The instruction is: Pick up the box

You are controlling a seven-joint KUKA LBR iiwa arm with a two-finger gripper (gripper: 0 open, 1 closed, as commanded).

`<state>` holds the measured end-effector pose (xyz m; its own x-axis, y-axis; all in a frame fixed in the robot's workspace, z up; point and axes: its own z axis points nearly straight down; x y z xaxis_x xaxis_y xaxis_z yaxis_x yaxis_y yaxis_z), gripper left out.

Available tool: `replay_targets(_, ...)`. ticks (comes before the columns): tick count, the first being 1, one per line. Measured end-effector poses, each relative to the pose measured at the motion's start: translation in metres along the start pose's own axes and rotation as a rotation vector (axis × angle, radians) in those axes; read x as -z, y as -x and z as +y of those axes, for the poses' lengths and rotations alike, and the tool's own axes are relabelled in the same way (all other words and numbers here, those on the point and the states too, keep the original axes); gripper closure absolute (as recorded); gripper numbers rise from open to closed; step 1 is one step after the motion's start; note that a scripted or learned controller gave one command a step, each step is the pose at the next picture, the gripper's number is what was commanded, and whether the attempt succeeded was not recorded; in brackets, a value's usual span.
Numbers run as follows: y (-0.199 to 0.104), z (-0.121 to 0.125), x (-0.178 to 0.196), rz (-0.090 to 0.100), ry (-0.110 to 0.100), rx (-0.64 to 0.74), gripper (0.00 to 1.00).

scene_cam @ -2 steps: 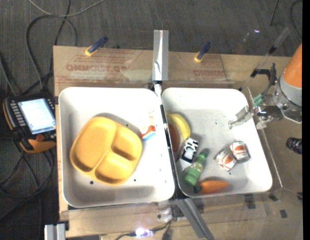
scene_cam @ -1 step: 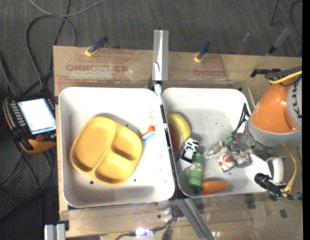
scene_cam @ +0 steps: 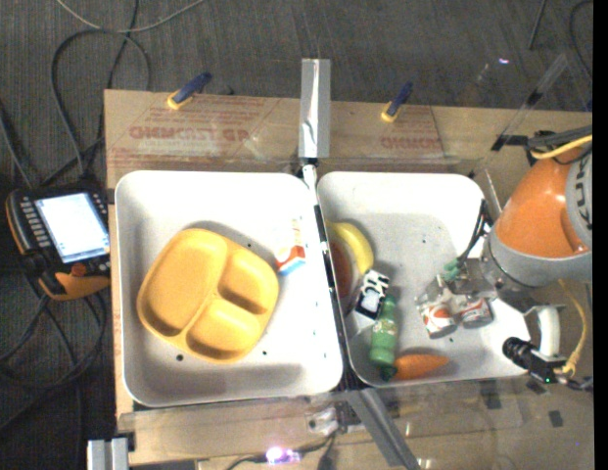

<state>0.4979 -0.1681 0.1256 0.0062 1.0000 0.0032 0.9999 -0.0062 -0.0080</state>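
The box (scene_cam: 448, 314) is small and white with red-orange markings, and it lies in the right bin (scene_cam: 411, 204) toward its right side. My gripper (scene_cam: 462, 284) hangs directly over the box's upper edge, reaching in from the right below the arm's orange band (scene_cam: 540, 218). It is close above or touching the box; I cannot tell which. The gripper body hides part of the box's top.
The right bin also holds a yellow banana-like piece (scene_cam: 354, 246), a black-and-white item (scene_cam: 371, 294), a green bottle (scene_cam: 384, 329) and an orange carrot (scene_cam: 419, 364). The left bin (scene_cam: 147, 204) holds a yellow divided plate (scene_cam: 210, 293) and a small red-and-blue item (scene_cam: 292, 256).
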Motion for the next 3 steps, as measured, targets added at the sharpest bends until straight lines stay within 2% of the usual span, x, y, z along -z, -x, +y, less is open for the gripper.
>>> replay_targets(1, 0.014, 0.028, -0.029, -0.013, 0.028, 0.283, 1.0)
replay_targets(2, -0.053, 0.034, -0.027, -0.012, 0.022, 0.354, 1.0)
replay_targets(3, -0.117, 0.015, 0.021, -0.005, 0.002, 0.267, 1.0)
